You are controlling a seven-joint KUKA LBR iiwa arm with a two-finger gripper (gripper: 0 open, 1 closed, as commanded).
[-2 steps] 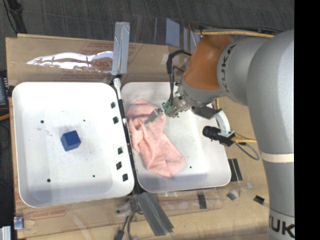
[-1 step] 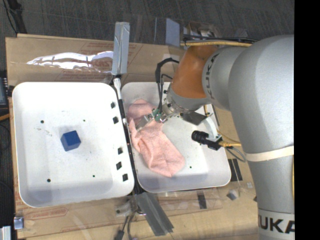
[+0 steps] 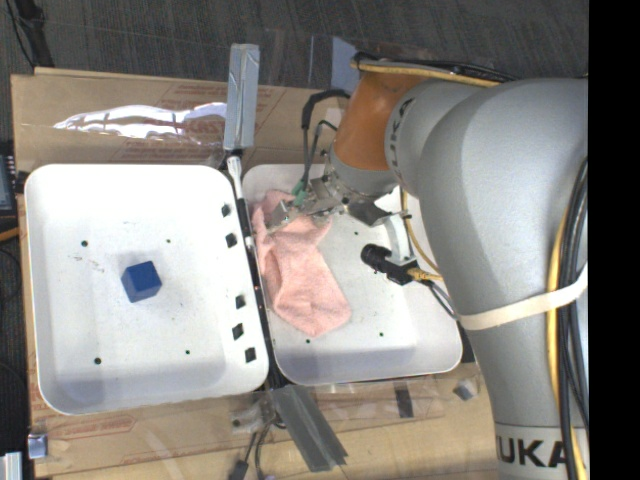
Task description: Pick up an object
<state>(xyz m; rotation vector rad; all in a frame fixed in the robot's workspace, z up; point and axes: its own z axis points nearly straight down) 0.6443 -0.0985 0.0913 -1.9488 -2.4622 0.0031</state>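
The pink cloth (image 3: 300, 273) lies in the right bin (image 3: 420, 343), along its 9 o'clock side. The tool (image 3: 305, 200) sits at the cloth's 12 o'clock end, touching it. I cannot tell how the tool is set. To do this step well, it should pinch a thick fold and lift straight up, slowly. The blue block (image 3: 142, 280) rests in the left bin (image 3: 60, 368). Both bins sit on a bench (image 3: 90, 93) covered in brown cardboard, above a dark floor (image 3: 150, 8).
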